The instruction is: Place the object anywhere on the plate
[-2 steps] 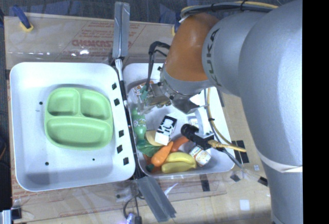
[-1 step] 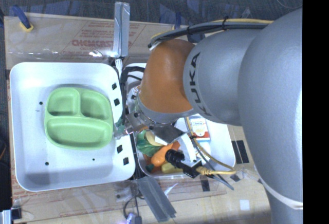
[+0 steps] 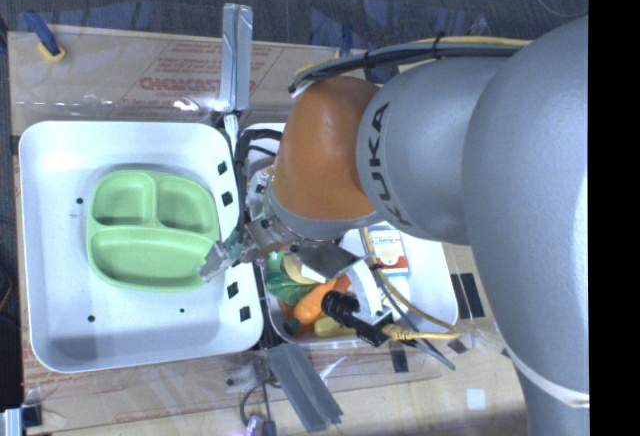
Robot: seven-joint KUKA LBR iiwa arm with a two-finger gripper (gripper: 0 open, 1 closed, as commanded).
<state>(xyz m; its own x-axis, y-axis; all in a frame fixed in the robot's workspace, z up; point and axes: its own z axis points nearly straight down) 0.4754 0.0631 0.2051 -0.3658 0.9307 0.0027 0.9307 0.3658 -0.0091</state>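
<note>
On the left, a white bin [image 3: 60, 324] holds a green plate [image 3: 152, 226] with three sections, lying flat toward the bin's upper middle. The plate's sections look bare. Just past the plate's lower right corner, over the ridge where the two bins meet, the jaws [image 3: 222, 259] reach leftward and down from the arm's wrist; they are small and partly blurred, so whether they are apart, together or clamped on something cannot be told. A greenish tint shows near their tips, but it is not clear what it belongs to. To the right, the second white bin [image 3: 440, 289] is largely covered by the arm [image 3: 450, 134], grey with an orange band [image 3: 320, 149]. Under the wrist lies a cluster of toy food: an orange carrot [image 3: 318, 299], a pale yellow piece [image 3: 297, 271] and a small yellow-green piece [image 3: 327, 326]. A small printed box [image 3: 384, 249] lies further right in the same bin. The bins rest on a table [image 3: 130, 74] with a cardboard-coloured top
</note>
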